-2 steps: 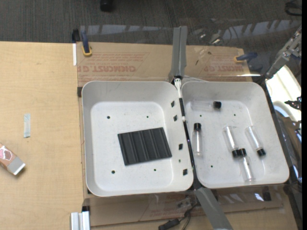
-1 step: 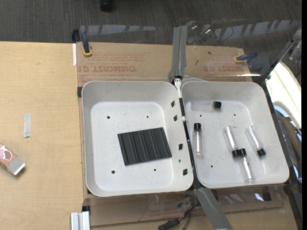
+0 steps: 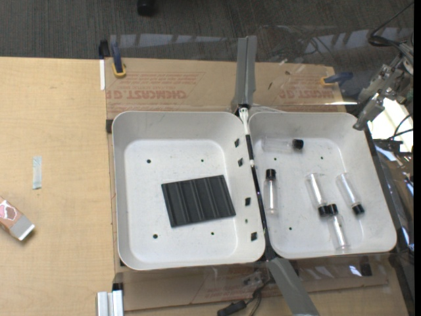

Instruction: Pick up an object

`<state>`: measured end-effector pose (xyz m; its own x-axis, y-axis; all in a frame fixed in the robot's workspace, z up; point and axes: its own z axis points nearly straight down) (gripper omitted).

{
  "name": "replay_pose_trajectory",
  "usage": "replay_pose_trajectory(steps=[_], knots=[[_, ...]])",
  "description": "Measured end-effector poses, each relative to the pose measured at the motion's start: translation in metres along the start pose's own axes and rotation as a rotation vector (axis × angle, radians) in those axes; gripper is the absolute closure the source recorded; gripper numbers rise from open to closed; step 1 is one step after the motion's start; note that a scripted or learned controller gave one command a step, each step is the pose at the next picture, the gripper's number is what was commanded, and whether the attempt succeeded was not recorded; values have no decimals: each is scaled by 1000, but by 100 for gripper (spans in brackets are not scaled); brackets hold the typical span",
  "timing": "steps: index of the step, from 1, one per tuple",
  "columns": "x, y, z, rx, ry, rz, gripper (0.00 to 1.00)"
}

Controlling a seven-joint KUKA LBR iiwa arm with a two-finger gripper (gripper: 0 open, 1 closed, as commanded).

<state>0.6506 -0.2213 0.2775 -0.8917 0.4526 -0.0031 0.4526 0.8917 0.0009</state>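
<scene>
- The tool [image 3: 385, 91] sits at the upper right of the view, above and outside the far right corner of the right bin [image 3: 368, 242]; it shows as a cluttered grey shape with cables around it, and whether it is wide or narrow cannot be told. Nothing can be seen held in it.
- The right bin, nearest the tool, holds several clear tubes with black caps.
- One tube [image 3: 270, 191] lies near the bin's left wall, running front to back with its cap at the far end.
- A second tube [image 3: 316, 193] lies slanted in the middle, with a black cap [image 3: 327, 210] at its near end.
- A third tube [image 3: 348, 193] lies slanted just to the right of it, its cap toward the front.
- A fourth tube [image 3: 339, 232] lies near the front wall, just below the black cap.
- A small loose black piece [image 3: 297, 145] lies near the bin's far wall, apart from the tubes.
- The left bin [image 3: 131, 242] touches the right bin along the middle and holds a dark ribbed flat pad [image 3: 198, 200], lying slightly turned.
- On the wooden surface [image 3: 52, 110] well to the left lie a small pale strip [image 3: 37, 173] and a small red-and-white object [image 3: 14, 220] at the edge.
</scene>
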Motion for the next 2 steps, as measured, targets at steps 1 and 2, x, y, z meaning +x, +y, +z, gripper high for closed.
replay_pose_trajectory(steps=[1,2], knots=[[6,-4,-113,0,-2,-153,0],[-1,1,-6,-1,0,-266,0]])
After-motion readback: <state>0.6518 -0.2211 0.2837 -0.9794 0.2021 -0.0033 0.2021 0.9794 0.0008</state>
